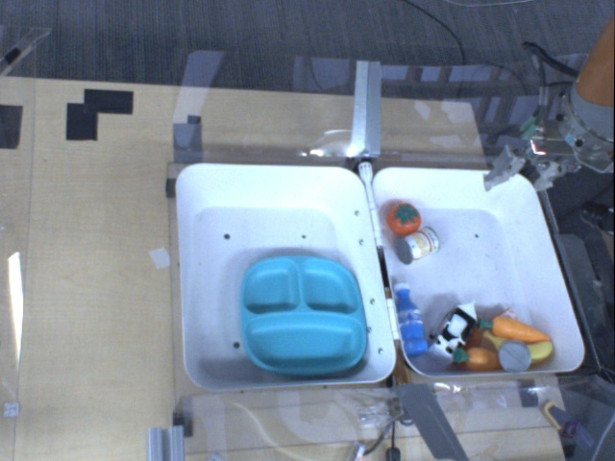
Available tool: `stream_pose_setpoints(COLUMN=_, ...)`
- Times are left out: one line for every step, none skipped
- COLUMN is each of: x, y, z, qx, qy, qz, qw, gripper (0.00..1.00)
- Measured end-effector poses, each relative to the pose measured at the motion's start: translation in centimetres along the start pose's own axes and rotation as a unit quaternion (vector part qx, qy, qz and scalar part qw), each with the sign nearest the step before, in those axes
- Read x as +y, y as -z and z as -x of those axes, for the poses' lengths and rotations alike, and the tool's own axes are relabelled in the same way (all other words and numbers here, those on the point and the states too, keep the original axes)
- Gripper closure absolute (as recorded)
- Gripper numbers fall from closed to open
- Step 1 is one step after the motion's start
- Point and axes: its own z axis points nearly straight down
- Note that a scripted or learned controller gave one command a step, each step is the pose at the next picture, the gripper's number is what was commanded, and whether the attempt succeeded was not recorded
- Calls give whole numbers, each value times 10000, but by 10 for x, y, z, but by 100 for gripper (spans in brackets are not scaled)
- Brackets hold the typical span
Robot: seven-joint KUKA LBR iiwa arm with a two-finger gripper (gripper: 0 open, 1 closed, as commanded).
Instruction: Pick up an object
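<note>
step: approach, gripper (516,164) over right bin (480,248) far corner | jaws: cannot tell | next: descend onto tomato (404,218)

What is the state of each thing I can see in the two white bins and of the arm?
Blue plastic divided plate: lies flat in the left white bin, right side up.
Red toy tomato: rests in the right white bin, untouched.
Small metal can: lies on its side.
Blue plastic bottle: lies flat along the divider.
Orange toy carrot: lies in the corner pile.
Gripper: hovers at the right bin's far edge, holds nothing.
</note>
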Motion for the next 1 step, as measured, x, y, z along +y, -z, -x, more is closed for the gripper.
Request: stream_pose_setpoints(x=18, y=-126, z=-64, qx=5, qy=-431, qz=-10, qw=9991, gripper=0)
